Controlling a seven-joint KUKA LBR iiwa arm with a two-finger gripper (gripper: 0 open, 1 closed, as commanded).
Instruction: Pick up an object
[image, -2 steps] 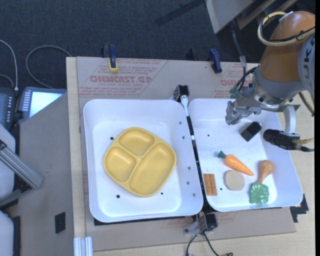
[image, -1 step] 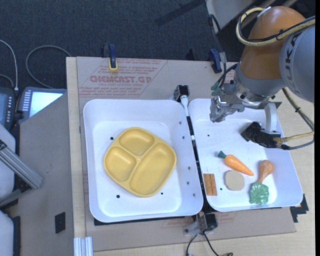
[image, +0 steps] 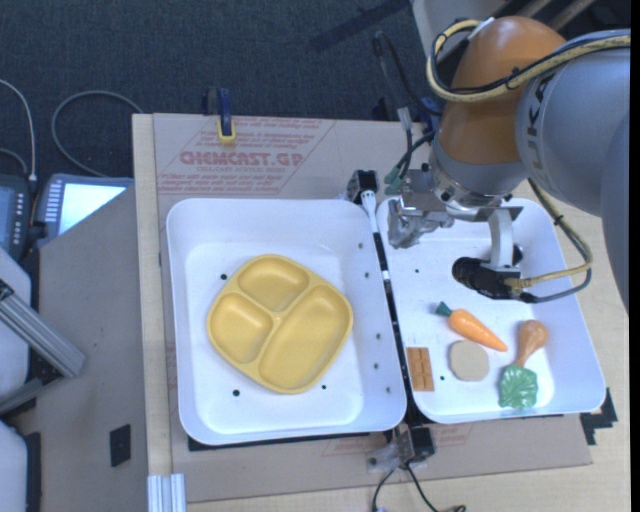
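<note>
the claw (image: 403, 228) hangs over the back left part of the right bin (image: 565, 240), by the wall between the bins. i cannot tell if it is spread or pressed together. the carrot (image: 476, 329) is the closest toy, lying flat nearer the front, with room around it to grab. its long side slants: green end toward the claw, tip toward the front right.

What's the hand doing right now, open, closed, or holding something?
Hand: cannot be told whether open or closed. It hangs over the far left corner of the right bin, and no object is visibly held.
</note>
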